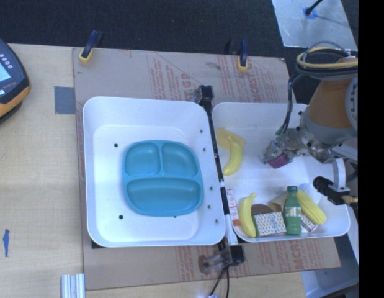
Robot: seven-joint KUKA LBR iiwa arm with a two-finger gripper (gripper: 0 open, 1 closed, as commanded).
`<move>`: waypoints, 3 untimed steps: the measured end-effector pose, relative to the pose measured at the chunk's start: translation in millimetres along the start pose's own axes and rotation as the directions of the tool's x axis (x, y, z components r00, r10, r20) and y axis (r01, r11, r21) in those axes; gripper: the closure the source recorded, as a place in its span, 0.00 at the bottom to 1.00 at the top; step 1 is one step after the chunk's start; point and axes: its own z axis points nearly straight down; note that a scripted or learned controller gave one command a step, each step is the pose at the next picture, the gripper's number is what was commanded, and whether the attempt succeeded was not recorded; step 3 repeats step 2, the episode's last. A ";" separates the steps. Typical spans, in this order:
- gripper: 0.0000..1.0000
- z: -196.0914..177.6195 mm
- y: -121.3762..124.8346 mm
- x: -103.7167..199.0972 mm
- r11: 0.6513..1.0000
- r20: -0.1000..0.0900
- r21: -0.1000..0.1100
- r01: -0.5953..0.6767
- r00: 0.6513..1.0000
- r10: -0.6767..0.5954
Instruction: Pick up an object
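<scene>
Although red print runs across the cardboard sheet (179, 73) under the bins, we cannot read it; the same goes for the printed face of the small box (270, 224) and the label on the green bottle (292, 211).

We record two white bins side by side. The left bin (102, 185) holds a blue divided plate (162, 178), lying flat near its middle, three compartments, nothing in them.

The right bin (254, 120) holds several items. One banana (231, 152) lies against the left wall, near the divider. A second banana (247, 213) lies at the front left corner, just beside the small box. The green bottle lies next to that box, and a third yellow piece (311, 207) rests just right of the bottle. A brown item (262, 209) sits behind the box, partly hidden.

The gripper (280, 155) is down inside the right bin, toward its back right. A small purple object (278, 161) sits directly at its tip, touching it. We cannot tell how far the fingers are spread, nor whether the purple object is between them or merely under them.

Two clamps (88, 46) pin the sheet at the far edge.
</scene>
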 end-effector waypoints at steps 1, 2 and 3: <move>1.00 10.6 23.3 14.6 1.000 0.001 -0.005 0.000 1.000 0.000; 1.00 -73.9 74.7 60.0 1.000 0.000 -0.013 0.001 1.000 -0.001; 1.00 -73.9 74.7 60.0 1.000 0.000 -0.013 0.001 1.000 -0.001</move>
